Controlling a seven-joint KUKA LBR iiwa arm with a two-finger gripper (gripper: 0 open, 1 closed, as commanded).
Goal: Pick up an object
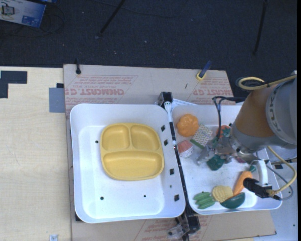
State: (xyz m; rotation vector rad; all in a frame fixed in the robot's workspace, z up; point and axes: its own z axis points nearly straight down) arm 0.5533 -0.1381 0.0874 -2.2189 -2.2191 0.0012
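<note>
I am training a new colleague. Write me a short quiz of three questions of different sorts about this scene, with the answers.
1. True or false: the yellow divided plate lies in the left bin.
2. Multiple choice: the orange ball sits in which part of the right bin? A) the far left corner B) the near right corner C) the middle
3. Fill in: the gripper is down among the toys in the ____ bin.

Key
1. True.
2. A.
3. Right. Whether it holds anything cannot be told from this view.
</note>
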